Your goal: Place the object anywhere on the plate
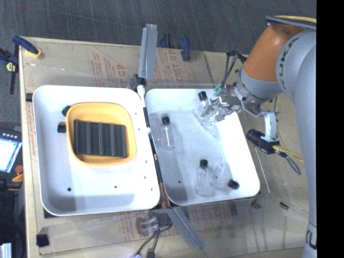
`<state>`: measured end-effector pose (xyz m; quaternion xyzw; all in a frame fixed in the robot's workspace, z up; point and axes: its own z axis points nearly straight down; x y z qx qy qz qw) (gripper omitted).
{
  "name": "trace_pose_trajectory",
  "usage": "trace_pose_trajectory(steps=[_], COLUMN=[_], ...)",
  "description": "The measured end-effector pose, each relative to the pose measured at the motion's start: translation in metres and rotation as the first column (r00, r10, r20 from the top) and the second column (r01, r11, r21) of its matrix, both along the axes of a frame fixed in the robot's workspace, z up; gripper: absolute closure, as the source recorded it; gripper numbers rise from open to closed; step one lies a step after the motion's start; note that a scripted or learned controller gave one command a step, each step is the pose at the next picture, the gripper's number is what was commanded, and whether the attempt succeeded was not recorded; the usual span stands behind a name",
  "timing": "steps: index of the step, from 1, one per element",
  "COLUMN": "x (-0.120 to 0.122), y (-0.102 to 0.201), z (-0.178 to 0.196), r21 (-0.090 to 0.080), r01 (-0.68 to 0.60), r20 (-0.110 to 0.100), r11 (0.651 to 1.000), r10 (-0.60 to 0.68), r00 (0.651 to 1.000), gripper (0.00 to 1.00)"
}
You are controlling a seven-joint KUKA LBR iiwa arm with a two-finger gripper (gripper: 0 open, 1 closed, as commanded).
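Claw sits low over the right white bin, upper corner. Can't tell how it's set or whether it grips anything; glare and clear plastic blur it. Clear black-capped vials lie below and left of the claw, all in that bin. Yellow plate with dark ribbed insert is far left, nothing placed yet. Pick, carry and drop all remain.

Count: two white bins, left bin and right bin. One yellow plate bearing one dark ribbed insert, in the left bin. Clear vials with black caps in the right bin: four distinguishable, at and; clear glass makes the tally uncertain.
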<state>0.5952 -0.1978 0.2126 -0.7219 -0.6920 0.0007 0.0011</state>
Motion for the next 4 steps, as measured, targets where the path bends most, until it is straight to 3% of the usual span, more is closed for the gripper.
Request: trace_pose_trajectory(steps=[1,2,3,4], x=[0.003,0.015,0.015,0.015], y=[0.092,0.158,0.158,0.158], z=[-0.015,-0.021,-0.021,-0.021], r21=[0.001,0.002,0.001,0.001], r01=[-0.202,-0.329,-0.328,-0.328], r20=[-0.004,-0.003,-0.002,-0.002], r11=[0.979,0.944,0.945,0.945], r10=[0.202,0.329,0.328,0.328], r00=[0.979,0.944,0.945,0.945], gripper=[1.0,1.0,0.0,0.0])
